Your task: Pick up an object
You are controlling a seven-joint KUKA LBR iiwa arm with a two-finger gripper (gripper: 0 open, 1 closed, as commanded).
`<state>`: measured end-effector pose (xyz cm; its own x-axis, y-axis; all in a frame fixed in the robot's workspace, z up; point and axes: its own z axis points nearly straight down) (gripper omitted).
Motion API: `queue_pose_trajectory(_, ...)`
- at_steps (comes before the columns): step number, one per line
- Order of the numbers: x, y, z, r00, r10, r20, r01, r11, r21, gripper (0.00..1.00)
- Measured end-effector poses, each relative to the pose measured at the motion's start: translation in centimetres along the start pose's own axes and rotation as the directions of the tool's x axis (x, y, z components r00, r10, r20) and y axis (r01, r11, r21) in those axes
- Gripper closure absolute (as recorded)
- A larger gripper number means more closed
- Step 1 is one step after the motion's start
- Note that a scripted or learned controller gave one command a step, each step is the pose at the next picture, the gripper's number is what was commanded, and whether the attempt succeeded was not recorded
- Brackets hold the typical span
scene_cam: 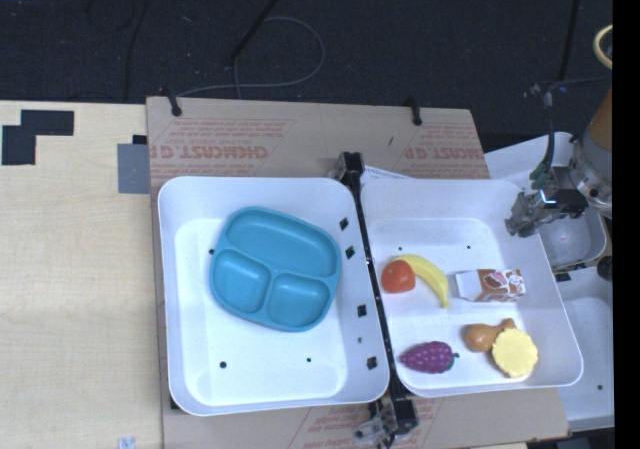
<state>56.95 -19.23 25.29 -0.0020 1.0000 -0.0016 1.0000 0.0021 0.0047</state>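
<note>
Gripper is seen at the right bin's far right rim, nothing held.

A smooth blue compartment plate, three-sectioned and rounded, is laid in the left bin. In the right bin, glossy plastic toy foods are scattered: a red tomato is pressed against a curved yellow banana, a small printed carton is placed just beside them, a bumpy purple grape bunch is set near the front, and a brown drumstick is touching a scalloped yellow piece. Whether the fingers are open or closed cannot be told; the metal parts are blurred together. The arm is cut off at the right edge. Both bins are rested on printed cardboard over the pale bench.
</note>
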Motion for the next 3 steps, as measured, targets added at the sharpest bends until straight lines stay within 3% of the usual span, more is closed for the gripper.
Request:
queue_pose_trajectory(1, -0.1, 0.0, -0.8, 1.000, 0.000, -0.002, 0.000, 1.000, 0.005, 1.00)
queue_pose_trajectory(3, 9.0, 2.0, -0.7, 1.000, -0.003, -0.004, 0.003, 1.000, 0.006, 1.00)
